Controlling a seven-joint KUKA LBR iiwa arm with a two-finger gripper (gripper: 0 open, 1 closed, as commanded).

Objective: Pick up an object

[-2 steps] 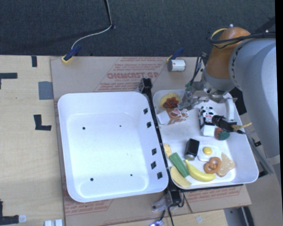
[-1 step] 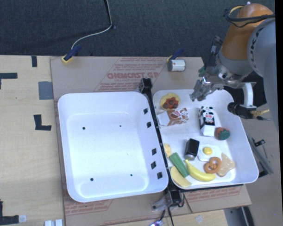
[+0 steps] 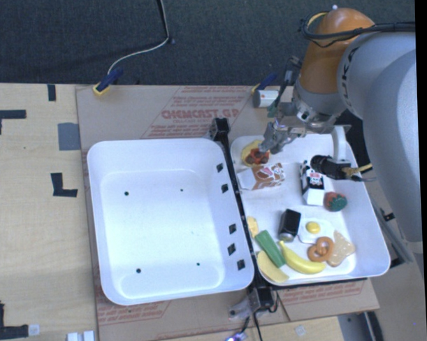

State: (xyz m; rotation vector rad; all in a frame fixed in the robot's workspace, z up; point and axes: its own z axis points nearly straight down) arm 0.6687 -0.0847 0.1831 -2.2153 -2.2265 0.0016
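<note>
White plastic bins, two, sat side by side on a cardboard sheet [image 3: 183, 115] laid over the bench [image 3: 34, 235]. All loose items noted lay in the right bin [image 3: 362, 224]; the left bin [image 3: 103, 205] adjoined it along a black-clipped seam.

The grey arm [image 3: 385, 90] reached in from the right, and its gripper [image 3: 270, 142] hung over the far left corner of the right bin. Whether the gripper was open or closed could not be made out from this angle, nor whether it had hold of anything.

The small orange-and-yellow toy [image 3: 255, 156] lay just below and left of the gripper tip, close against the bin's far left corner. Contact with the gripper could not be judged.

Other contents of the right bin:
- red-and-white packet [image 3: 268, 175], just nearer than the toy.
- black-and-white box [image 3: 313, 189] toward the right side, with a red-and-green ball [image 3: 335, 201] beside it.
- black block [image 3: 290, 224] mid-bin, tilted, next to a fried-egg toy [image 3: 312, 229].
- green cucumber [image 3: 270, 248] near the left wall, lying slantwise.
- banana [image 3: 300, 261] along the near edge, touching the cucumber's lower end.
- brown ring-shaped pastry [image 3: 319, 251] resting against a toast slice [image 3: 342, 247] at the near right.
</note>
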